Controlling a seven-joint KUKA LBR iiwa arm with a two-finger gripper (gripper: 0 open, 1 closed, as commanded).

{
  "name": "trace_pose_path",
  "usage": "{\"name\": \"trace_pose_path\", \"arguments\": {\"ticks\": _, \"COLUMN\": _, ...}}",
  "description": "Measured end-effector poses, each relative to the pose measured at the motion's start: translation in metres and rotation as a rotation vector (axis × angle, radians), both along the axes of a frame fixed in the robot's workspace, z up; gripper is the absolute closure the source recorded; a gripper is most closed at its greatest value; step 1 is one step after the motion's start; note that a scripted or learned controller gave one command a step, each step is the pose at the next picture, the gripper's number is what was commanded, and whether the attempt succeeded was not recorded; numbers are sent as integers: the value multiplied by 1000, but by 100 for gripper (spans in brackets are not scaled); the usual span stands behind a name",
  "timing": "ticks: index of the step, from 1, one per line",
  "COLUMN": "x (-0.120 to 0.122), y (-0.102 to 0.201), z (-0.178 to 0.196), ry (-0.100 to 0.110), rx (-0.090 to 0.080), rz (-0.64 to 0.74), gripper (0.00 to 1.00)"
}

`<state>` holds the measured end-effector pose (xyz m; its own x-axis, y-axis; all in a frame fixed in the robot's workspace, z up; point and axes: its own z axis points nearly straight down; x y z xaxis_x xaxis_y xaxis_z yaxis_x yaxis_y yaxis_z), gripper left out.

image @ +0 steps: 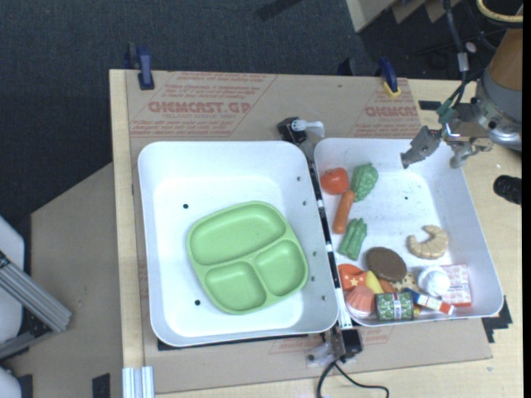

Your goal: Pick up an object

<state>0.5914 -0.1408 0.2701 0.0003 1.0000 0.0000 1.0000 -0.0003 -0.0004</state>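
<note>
Nearest the right bin's (pixel 485 247) front wall, the can (pixel 392 307), packet (pixel 455 285) and cookie (pixel 387 263) crowd together, awkward to grab. Further back, the croissant (pixel 428 241) lies alone, my likeliest pick. Over the bin's far right corner, my gripper (pixel 440 143) hangs with fingers spread apart, nothing between them.

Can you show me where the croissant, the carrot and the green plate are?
croissant (pixel 429 241): camera view, on its curved middle.
carrot (pixel 342 211): camera view, midway along its orange body.
green plate (pixel 217 237): camera view, on its biggest compartment.
</note>
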Motion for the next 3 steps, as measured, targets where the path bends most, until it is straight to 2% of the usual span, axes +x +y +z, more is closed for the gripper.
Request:
{"name": "trace_pose_path", "arguments": {"ticks": 1, "x": 19, "y": 68, "z": -91, "ry": 8, "rx": 4, "rz": 7, "gripper": 0}}
{"name": "trace_pose_path", "arguments": {"ticks": 2, "x": 31, "y": 46, "z": -170, "ry": 7, "rx": 1, "rz": -2, "gripper": 0}}
{"name": "trace_pose_path", "arguments": {"ticks": 3, "x": 70, "y": 45, "z": -183, "ry": 42, "rx": 5, "rz": 1, "gripper": 0}}
